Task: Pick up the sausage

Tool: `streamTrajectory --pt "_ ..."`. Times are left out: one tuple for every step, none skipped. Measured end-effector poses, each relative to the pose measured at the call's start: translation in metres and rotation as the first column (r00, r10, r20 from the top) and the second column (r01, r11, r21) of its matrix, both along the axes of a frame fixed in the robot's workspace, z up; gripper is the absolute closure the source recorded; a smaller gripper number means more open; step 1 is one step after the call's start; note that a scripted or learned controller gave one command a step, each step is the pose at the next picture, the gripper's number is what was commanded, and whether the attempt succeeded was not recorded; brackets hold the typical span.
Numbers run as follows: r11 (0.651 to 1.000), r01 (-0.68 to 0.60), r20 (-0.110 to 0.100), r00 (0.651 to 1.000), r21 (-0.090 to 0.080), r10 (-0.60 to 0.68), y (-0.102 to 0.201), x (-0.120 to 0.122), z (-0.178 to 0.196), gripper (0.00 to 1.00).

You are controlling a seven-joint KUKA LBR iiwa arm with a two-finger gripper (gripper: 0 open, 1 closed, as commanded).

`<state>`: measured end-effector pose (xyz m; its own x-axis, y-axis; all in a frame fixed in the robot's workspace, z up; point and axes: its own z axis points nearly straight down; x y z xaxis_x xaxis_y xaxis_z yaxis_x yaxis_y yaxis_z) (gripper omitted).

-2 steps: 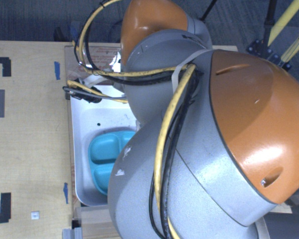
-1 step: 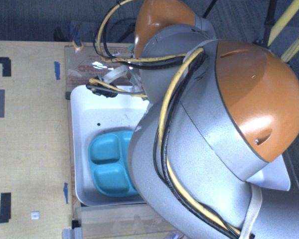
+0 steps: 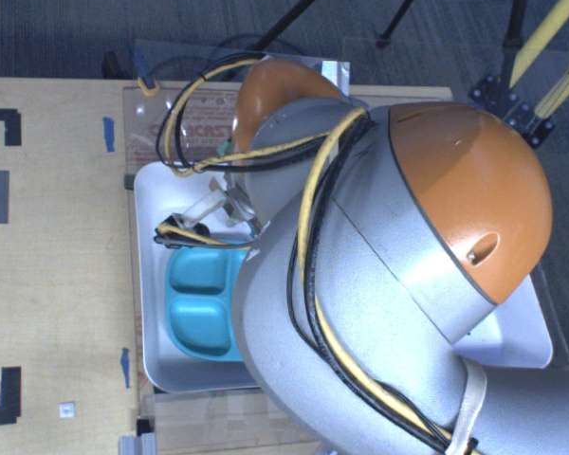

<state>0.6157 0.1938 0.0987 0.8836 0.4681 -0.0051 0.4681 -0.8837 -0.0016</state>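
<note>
Closest to your lens, the grey arm (image 3: pixel 360 292) bulks across the middle and right of the view, with its orange joint cap (image 3: pixel 465 188) at the upper right. A second orange band (image 3: pixel 270 98) sits above the wrist, near the top edge of the pale wooden surface (image 3: pixel 57 254). Yellow cables (image 3: pixel 308 226) run along the arm's body and loop over the wrist. The claw (image 3: pixel 226 207) reaches down into the upper half of the left white bin (image 3: pixel 152 263), just above a blue two-pocket tray (image 3: pixel 204 301). That tray lies in the bin's half toward the surface's bottom edge. The wrist hides the claw's tip, so you cannot tell whether it is wide, narrow or holding anything. You also cannot tell where the sausage lies, since the arm covers much of both bins. A corner of the right white bin (image 3: pixel 522 344) peeks out beneath the arm. Blue tape marks (image 3: pixel 108 133) and black marks (image 3: pixel 9 126) dot the surface to the left of the bins.
</note>
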Motion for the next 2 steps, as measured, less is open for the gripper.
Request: streamTrajectory --pt "0.925 -0.379 0.005 0.925 0.009 0.379 0.004 0.022 -0.008 0.00" --pt "0.858 -0.513 -0.001 0.858 0.003 0.513 -0.089 -0.018 0.080 0.00"
